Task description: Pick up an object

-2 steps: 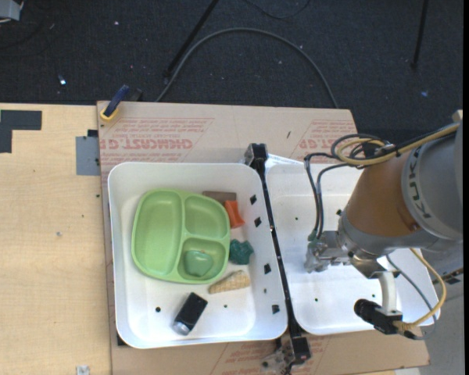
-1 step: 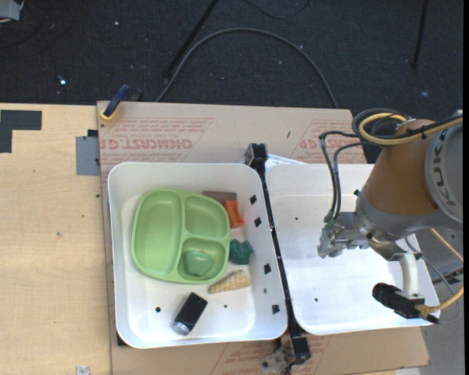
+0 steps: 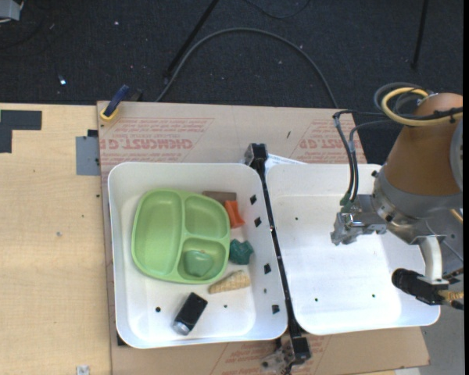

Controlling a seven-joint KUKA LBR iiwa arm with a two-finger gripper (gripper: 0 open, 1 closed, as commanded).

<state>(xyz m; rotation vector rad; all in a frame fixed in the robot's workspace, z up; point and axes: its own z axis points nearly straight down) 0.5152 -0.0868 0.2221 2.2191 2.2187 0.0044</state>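
The left bin (image 3: pixel 121 209) holds a green divided plate (image 3: pixel 168 233) with a green lump (image 3: pixel 197 262) in its near compartment. Along the plate's right side lie an orange piece (image 3: pixel 234 213), a brown piece (image 3: pixel 219 198), a dark green object (image 3: pixel 241 251) and a tan cone (image 3: pixel 230 282). A black block (image 3: pixel 191 312) lies near the bin's front edge. My gripper (image 3: pixel 346 231) hangs over the middle of the right bin (image 3: pixel 320 303), well apart from all these objects, and I see nothing in it.
A black divider (image 3: pixel 267 241) runs between the two bins. Cardboard (image 3: pixel 187 135) lies under the bins, and a wooden bench top (image 3: pixel 39 248) lies to the left. The arm's orange band (image 3: pixel 422 147) rises at the right, with cables (image 3: pixel 348 155) beside it.
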